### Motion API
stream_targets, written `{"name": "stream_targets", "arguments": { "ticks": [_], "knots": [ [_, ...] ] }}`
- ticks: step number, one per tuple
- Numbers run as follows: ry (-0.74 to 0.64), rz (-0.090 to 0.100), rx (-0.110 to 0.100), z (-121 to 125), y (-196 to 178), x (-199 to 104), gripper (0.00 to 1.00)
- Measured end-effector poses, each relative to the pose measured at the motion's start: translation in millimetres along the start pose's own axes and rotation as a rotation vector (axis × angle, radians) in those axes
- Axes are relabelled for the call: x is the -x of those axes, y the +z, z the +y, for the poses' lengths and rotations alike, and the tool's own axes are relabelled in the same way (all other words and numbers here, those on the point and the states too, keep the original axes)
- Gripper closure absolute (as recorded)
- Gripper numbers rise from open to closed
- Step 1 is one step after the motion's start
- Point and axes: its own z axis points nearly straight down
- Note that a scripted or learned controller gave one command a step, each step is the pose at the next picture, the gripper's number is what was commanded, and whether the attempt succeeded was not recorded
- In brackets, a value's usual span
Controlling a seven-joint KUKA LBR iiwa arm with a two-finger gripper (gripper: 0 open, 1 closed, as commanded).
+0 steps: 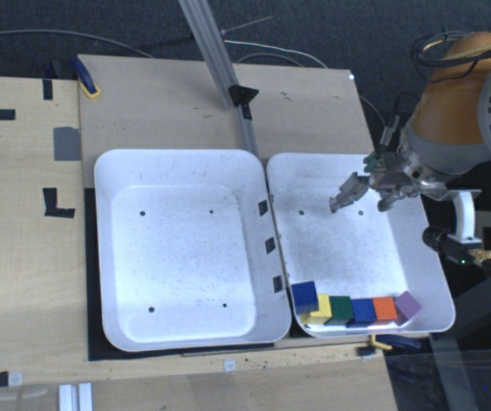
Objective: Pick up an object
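Your claw [367, 193]: fingers apart, gripping nothing, above the right shallow white plastic bin [314, 174]. Small coloured blocks [352, 308] line that bin's near wall, well apart from the claw.

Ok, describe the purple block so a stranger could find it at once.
Find the right-hand white bin, the one under the gripper. Along its near edge lies a row of small coloured blocks. The purple block is at the row's far right end, next to the orange block, and it sits turned at an angle.
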Motion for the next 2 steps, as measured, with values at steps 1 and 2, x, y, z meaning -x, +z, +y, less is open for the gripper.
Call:
{"name": "stream_targets", "arguments": {
  "ticks": [1, 2],
  "knots": [
    [-0.005, 0.003, -0.009, -28.9, 59.9, -77.4, 0.0],
    [-0.001, 0.001, 0.001, -38.9, 33.8, -92.1, 0.0]
  ]
}}
